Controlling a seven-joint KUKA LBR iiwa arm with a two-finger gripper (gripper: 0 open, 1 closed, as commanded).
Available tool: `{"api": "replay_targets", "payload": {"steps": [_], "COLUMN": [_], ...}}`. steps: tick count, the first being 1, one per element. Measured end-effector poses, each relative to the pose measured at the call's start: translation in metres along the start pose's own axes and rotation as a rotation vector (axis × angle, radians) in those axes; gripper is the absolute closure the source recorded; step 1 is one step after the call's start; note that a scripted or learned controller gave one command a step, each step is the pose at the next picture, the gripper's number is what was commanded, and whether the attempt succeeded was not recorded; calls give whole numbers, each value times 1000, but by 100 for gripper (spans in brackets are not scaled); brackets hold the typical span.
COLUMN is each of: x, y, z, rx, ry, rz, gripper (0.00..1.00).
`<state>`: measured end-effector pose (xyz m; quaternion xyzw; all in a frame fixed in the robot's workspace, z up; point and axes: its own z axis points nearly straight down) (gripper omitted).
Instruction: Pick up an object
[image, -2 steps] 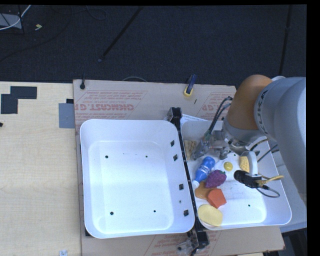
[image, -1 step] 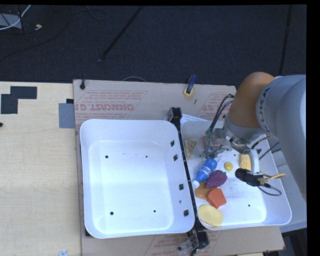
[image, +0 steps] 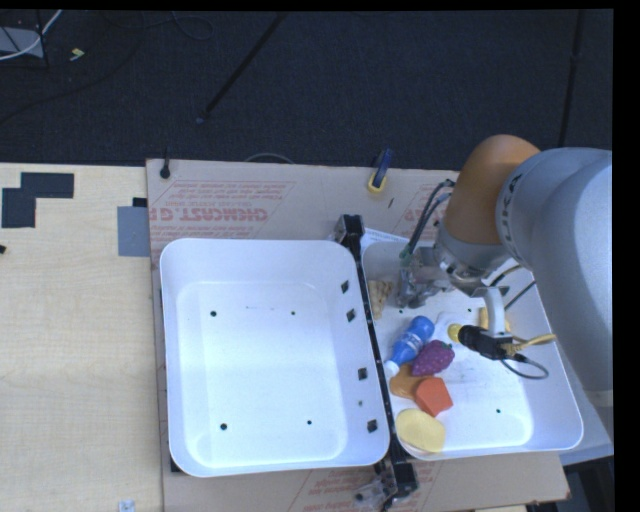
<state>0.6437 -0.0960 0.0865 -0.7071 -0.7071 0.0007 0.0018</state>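
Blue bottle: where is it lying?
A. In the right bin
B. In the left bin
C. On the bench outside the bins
A: the bottle lies inside the right bin, touching the purple toy.

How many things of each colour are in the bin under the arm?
Blue bottle: 1
Purple toy: 1
Orange block and orange piece: 2
Yellow toy: 1
Tan piece: 1
Total: 6
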Motion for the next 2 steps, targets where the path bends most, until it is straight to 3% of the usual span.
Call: {"api": "replay_targets", "payload": {"steps": [2], "x": [-8], "y": [0], "z": [-1], "rx": [-2], "ry": [-1], "rz": [1], "gripper": [100]}}
